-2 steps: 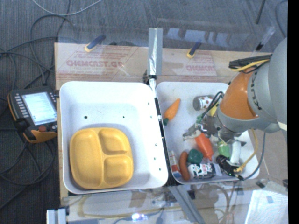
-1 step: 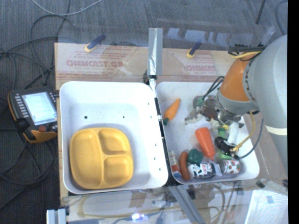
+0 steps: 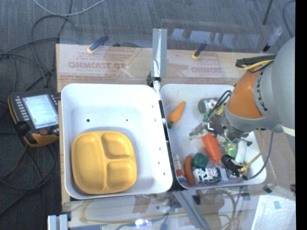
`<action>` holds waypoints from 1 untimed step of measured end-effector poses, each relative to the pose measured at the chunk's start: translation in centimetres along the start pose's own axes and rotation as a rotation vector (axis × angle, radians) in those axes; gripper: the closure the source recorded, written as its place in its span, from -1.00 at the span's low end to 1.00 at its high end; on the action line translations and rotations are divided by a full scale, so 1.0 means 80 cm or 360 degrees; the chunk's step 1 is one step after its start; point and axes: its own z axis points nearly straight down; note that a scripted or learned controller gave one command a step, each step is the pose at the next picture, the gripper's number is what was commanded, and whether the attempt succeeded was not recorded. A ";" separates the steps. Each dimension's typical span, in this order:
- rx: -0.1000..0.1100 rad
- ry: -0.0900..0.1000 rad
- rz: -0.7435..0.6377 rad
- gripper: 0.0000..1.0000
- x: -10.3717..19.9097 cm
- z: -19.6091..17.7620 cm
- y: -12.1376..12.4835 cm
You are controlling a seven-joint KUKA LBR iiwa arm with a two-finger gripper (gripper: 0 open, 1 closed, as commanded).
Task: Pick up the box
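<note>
The box [image 3: 208, 175], white with dark markings, is lying along the near edge of the right bin [image 3: 189, 97], beside a sausage [image 3: 188, 169]. The gripper [image 3: 219, 128] is hanging over the bin's middle, above a carrot [image 3: 211, 147]; its state is hidden.

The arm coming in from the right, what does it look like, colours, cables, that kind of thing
The arm is bulky and rounded, with a pale grey shell and a glossy orange band above the wrist. Black cables run along the wrist, with yellow ones among them near the shoulder. The gripper is dark metal with grey fittings.
</note>
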 end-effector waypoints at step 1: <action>0.0001 -0.0005 0.0092 -1.00 0.031 0.000 0.011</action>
